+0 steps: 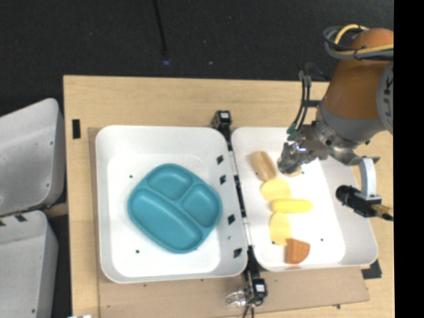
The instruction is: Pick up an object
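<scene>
Seen from above, the grey-and-orange arm (pixel 351 91) is reaching in from the right, its jaws (pixel 291 161) hanging low over the right bin (pixel 344 234), just beside a tan bread roll (pixel 263 165); whether they are released or clenched cannot be told. Three yellow pieces (pixel 283 205) and an orange wedge (pixel 297 250) are lying in a line below the roll. A teal divided tray (pixel 174 206) is sitting in the left bin (pixel 112 244) on the wooden bench (pixel 165 101).
</scene>
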Action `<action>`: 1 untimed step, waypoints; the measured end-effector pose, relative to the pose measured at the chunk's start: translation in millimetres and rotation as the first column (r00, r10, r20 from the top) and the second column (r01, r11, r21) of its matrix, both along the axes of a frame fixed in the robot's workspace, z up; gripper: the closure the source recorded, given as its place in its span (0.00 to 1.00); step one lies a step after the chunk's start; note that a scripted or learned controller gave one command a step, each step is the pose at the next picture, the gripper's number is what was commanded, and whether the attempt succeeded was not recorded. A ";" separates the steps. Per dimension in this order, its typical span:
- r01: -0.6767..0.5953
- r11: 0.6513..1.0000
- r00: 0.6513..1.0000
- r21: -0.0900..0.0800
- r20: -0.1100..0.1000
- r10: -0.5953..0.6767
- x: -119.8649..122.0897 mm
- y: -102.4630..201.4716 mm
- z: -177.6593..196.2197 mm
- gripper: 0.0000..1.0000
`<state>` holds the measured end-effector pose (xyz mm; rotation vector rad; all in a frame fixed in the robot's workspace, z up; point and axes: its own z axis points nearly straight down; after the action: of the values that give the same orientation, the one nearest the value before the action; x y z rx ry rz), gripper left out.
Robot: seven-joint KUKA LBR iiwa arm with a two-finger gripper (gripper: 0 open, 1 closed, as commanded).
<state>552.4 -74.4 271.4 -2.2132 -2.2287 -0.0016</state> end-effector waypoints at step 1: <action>0.000 1.000 1.000 -0.001 0.002 0.000 14.8 49.7 2.8 1.00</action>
<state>567.2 -24.8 274.2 -2.2152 -2.2298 -0.0030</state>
